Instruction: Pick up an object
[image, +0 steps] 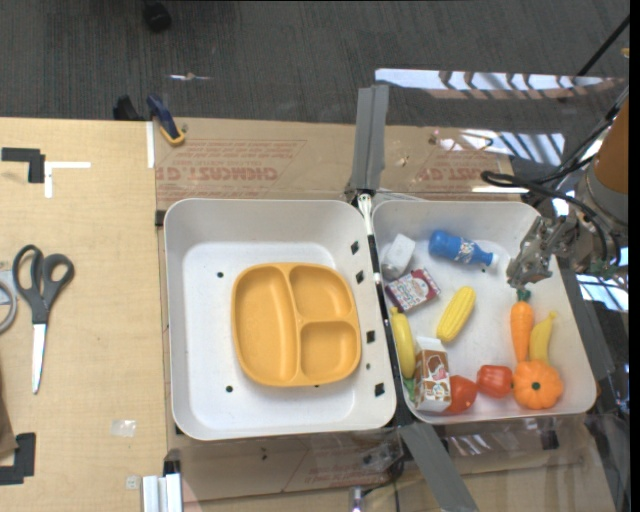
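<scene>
- Scissors (38, 290) are seen at far left on the wooden bench (90, 400), grey handles, blades pointing down.
- Flattened cardboard (250, 165) is laid behind the bins; printed lettering is shown mirrored and not readable with confidence.
- Left bin (185, 330) is occupied by a yellow three-compartment plate (297, 323).
- Right bin (575, 400) is filled with toys: white block (398, 252), red-and-white packet (411, 290) (print too small to read), banana (402, 342), carton (432, 372) with a pictured front, corn cob (455, 312), blue bottle (459, 248), red pepper (494, 379), carrot (521, 330), orange pumpkin (537, 385).
- Gripper (529, 268) is positioned just above the carrot's green top; nothing is seen between the fingers, whether spread or closed cannot be told.
</scene>
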